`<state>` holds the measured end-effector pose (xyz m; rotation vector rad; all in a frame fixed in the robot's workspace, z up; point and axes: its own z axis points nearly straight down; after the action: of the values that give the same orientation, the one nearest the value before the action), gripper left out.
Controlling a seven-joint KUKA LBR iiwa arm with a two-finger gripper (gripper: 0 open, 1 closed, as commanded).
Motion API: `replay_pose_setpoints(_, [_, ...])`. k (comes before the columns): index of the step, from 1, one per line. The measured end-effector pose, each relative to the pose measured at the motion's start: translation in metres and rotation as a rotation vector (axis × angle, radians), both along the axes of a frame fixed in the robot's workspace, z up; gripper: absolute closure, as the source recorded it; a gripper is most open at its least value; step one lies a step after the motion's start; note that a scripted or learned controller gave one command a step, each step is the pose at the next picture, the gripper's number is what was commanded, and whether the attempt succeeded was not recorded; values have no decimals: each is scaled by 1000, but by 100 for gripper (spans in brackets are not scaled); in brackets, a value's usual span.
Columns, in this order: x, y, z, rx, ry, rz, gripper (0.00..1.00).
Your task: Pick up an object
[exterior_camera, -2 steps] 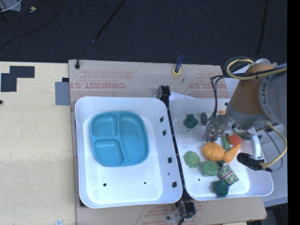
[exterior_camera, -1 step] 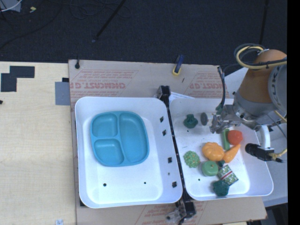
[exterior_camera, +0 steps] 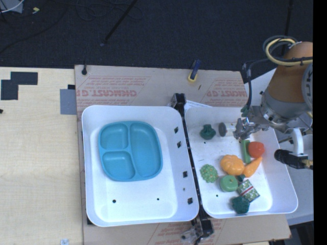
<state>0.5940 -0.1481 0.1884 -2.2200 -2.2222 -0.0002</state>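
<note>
Gripper [exterior_camera: 244, 130] low over the right bin [exterior_camera: 286, 188], whether it grasps anything can't be told (too small, blurred), red toy [exterior_camera: 256, 149] just below it, grey disc [exterior_camera: 223, 129] beside it, arm cut off at right.

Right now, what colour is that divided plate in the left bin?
Light blue. The divided plate shows best in the overhead camera view.

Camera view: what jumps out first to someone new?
The blue divided plate lying alone in the left bin is the boldest shape. Next, the cluster of small toy foods in the right bin: an orange piece, a red one, several green ones. Above them, the arm's tool hangs over that bin's upper right area.
</note>
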Motion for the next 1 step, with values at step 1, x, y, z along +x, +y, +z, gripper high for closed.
replay_pose_setpoints(1, [1, -1, 42, -1, -2, 1, 100])
